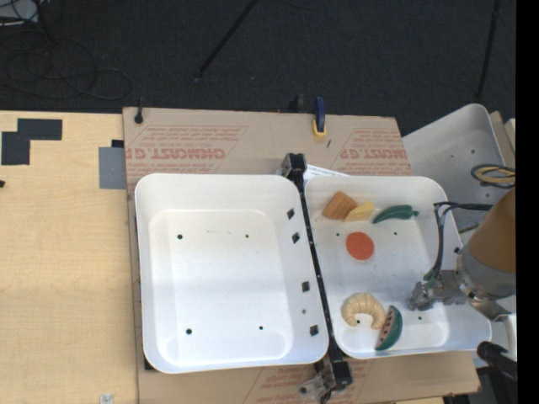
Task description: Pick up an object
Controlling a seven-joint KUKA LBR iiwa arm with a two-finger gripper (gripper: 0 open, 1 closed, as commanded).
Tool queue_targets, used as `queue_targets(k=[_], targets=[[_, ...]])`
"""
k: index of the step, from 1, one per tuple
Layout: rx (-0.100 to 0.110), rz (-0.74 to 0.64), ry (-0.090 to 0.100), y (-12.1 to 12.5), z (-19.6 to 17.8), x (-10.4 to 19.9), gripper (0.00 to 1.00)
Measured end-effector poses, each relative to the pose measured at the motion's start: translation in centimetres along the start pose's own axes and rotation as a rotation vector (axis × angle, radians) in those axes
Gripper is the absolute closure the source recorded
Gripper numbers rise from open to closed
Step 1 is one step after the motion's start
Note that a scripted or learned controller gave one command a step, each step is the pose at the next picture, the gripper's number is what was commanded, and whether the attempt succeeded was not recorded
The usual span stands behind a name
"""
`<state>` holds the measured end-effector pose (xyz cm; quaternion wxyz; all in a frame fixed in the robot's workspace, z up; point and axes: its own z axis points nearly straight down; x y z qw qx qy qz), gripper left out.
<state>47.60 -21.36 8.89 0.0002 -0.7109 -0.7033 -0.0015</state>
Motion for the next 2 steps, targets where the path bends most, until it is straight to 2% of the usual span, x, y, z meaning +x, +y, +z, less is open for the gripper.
queue_targets(k=[2], targets=[[0.0,0.001,0.0,0.0,0.0,0.0,1.0]])
